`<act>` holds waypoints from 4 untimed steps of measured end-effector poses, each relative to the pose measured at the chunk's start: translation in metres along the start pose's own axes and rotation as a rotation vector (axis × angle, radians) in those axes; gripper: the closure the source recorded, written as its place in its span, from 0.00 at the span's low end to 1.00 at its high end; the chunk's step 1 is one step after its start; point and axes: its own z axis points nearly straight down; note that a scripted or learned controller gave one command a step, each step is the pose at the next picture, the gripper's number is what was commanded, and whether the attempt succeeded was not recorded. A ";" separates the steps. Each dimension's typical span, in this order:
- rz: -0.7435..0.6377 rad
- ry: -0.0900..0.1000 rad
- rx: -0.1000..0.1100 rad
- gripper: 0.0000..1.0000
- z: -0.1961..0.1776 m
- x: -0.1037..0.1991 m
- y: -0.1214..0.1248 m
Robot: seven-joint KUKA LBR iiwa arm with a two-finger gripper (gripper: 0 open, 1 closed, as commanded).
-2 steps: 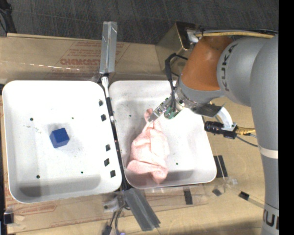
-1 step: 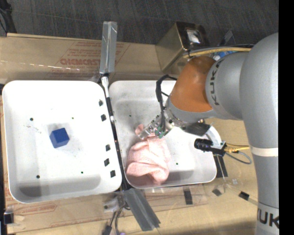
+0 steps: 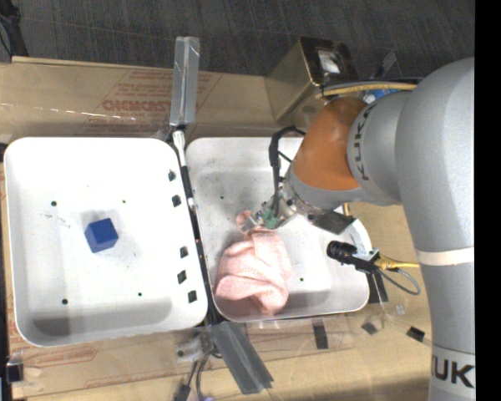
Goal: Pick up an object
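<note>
The gripper (image 3: 267, 218) is down inside the right bin (image 3: 225, 161), at the top edge of a crumpled pink cloth (image 3: 252, 272). The cloth spreads away from the gripper toward the bin's near wall, its upper fold touching the gripper's tip. The arm's orange band (image 3: 326, 153) and grey wrist hang over the spot, and I cannot tell how the gripper is set or whether any cloth is caught in it. Well off to the gripper's far side, across the divider, a blue cube (image 3: 102, 234) sits in the left bin (image 3: 33, 165).
</note>
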 end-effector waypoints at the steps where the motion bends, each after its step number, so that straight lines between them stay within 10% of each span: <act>1: 0.283 0.003 0.004 1.00 -0.099 0.081 0.060; 2: 0.284 0.003 0.004 0.00 -0.099 0.081 0.060; 3: 0.482 0.002 0.006 0.00 -0.098 0.056 0.075; 4: 0.471 0.003 0.008 0.00 -0.057 0.029 0.013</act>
